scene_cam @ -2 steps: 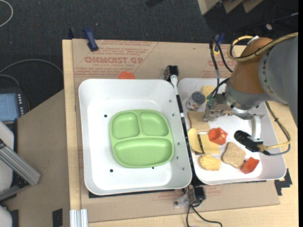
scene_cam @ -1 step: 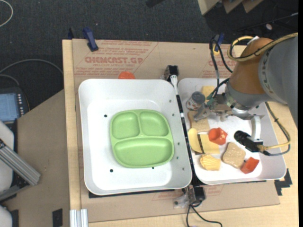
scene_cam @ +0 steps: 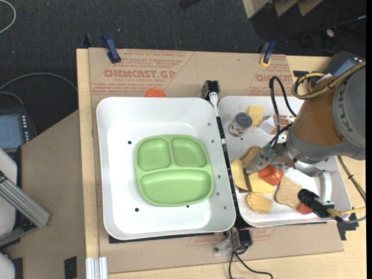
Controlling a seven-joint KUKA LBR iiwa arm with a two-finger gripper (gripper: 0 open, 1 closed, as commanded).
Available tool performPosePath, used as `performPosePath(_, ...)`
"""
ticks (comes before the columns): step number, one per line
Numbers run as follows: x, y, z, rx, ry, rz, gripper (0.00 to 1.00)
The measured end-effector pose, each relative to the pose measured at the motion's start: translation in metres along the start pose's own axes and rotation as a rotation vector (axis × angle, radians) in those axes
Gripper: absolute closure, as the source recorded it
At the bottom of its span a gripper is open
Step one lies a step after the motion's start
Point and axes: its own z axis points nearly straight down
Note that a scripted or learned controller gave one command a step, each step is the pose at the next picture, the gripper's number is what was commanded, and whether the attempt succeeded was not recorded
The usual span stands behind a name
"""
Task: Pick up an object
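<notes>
The gripper (scene_cam: 268, 157) is down among a heap of toy food (scene_cam: 261, 182) – yellow, tan, red pieces – in the right bin (scene_cam: 343, 196); whether it grips anything cannot be told. At nine o'clock, the left bin (scene_cam: 116, 202) holds a green divided plate (scene_cam: 173, 170)

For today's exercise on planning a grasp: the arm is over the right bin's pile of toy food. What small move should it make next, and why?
Probably a short, straight descent onto the red piece. The gripper sits low over the crowded right bin, just above that piece, with a brown item and yellow pieces packed close around it, so sideways travel risks shoving neighbours.
</notes>
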Motion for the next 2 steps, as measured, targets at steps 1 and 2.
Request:
performPosePath(1, 0.0013, 0.0026, -0.0101, -0.006, -0.002, -0.002, 1.00)
performPosePath(2, 0.0013, 0.0024, -0.0096, -0.006, -0.001, -0.001, 0.00)
